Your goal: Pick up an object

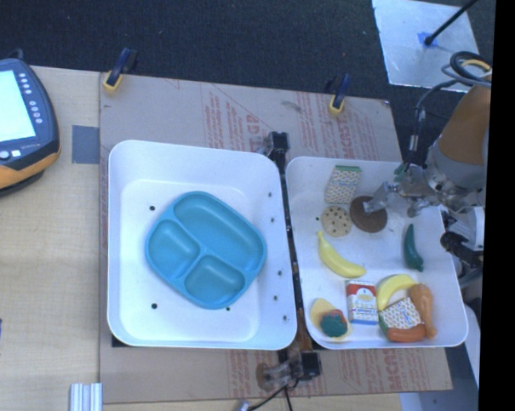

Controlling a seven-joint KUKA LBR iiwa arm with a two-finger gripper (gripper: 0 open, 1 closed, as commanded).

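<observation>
The hand [392, 196] is down at the far right corner of the right bin [456, 337], fingertips reaching toward the brown cookie [369, 215] and seemingly just touching its edge. Open or closed? I cannot tell, the metal parts blur together there. Nothing shows between the fingers.

The risk as I read it: that cookie is flat and low, so the fingers could slide over it or push it into the pale cookie [334, 220] just beside it, and close on air. The wafer [343, 184] sits near too, and could get nudged against the bin wall.

Pose: the grey arm comes in from the right, orange band [465, 124] high over the bin's edge, wrist angled down and leftward.

Further out, the green pepper [411, 248] lies close by, a banana [339, 258] at mid-bin, and a crowded cluster along the near wall. The left bin [120, 237] carries 1 blue plate [206, 249] on the counter [34, 259].
</observation>
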